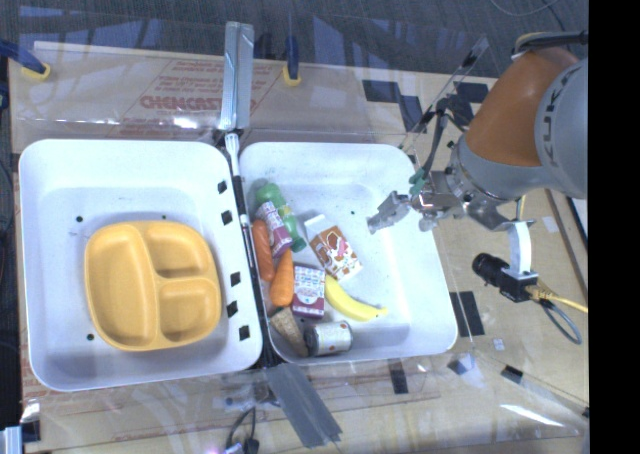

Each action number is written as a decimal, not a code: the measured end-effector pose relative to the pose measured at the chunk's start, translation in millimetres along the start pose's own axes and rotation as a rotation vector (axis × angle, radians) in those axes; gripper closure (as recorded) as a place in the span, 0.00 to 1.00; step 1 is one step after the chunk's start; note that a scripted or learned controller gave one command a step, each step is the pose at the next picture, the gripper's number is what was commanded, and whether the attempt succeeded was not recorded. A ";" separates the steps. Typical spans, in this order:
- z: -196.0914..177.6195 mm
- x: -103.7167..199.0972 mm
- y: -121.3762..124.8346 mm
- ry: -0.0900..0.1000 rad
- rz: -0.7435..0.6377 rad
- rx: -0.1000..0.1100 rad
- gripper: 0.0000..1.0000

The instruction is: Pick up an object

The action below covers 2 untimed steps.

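Camera view: the end effector [388, 212] is seen over the right bin [425, 287] at center right; its state cannot be told. Nothing is seen in it. A banana [352, 303], carrot [281, 280] and can [328, 337] lie lower left of it.

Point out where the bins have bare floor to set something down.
Right bin: bare along the back wall and the right side beneath the gripper. Its left and front are crowded: carrot, banana, snack box, can. Left bin: bare margin around the yellow divided tray, widest at the back.
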<state>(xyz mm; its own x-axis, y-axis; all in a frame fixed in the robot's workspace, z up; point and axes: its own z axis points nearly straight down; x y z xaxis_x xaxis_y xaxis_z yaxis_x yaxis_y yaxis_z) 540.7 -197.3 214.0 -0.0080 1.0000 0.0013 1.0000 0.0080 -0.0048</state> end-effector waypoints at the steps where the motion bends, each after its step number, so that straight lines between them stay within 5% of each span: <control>1: 96.5 61.0 15.4 0.000 -0.197 0.001 0.00; 2: 86.8 60.0 15.2 -0.001 -0.200 0.001 1.00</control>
<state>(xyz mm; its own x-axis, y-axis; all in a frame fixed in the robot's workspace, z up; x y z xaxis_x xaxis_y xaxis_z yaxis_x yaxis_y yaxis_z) 555.0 -137.1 127.2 -0.2068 0.9784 0.0013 0.9784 0.2068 -0.0059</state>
